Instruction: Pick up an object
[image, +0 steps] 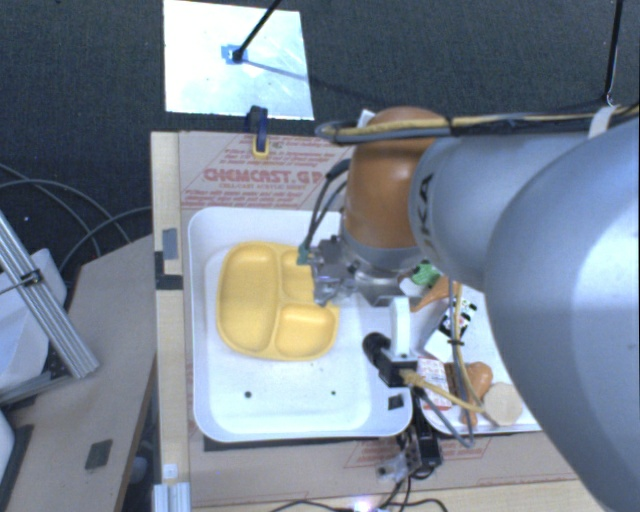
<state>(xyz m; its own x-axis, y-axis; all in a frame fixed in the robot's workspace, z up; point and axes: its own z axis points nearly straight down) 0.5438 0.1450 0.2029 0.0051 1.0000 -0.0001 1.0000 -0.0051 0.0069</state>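
Observation:
A yellow plate with three compartments (265, 298) lies flat in the left white bin (290, 405), towards its far side. My gripper (326, 283) hangs low over the plate's right rim, under the orange wrist band. The wrist body hides what is beneath it, and I see nothing held. In the right bin, small things peek out from under the arm: a green piece (428, 272), an orange piece (436, 292), an orange-brown ball (478, 378) and a beige round thing (503, 404).
The big grey arm covers most of the right bin (440, 335). Cardboard (250, 175) lies under both bins, with a clamp (259, 130) at its far edge. A shiny sheet (235, 60) lies behind the bench.

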